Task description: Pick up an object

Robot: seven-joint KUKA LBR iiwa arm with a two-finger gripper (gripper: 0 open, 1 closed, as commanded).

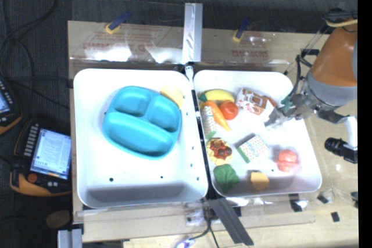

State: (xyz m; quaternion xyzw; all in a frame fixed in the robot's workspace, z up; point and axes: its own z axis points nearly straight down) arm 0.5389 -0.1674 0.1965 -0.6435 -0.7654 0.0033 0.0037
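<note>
Grey metal fingers of the gripper [278, 118] are seen over the right bin [302, 142], near its right wall; whether they are apart or together cannot be told. Nothing is seen held. Toy food is scattered below, a wrapped snack [254, 101] nearest, a tomato [229, 110] beyond. A blue tray [143, 120] is set in the left bin [87, 177].

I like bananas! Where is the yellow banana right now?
The banana lies in the right bin, at its far left corner, just above the carrot and tomato.
</note>
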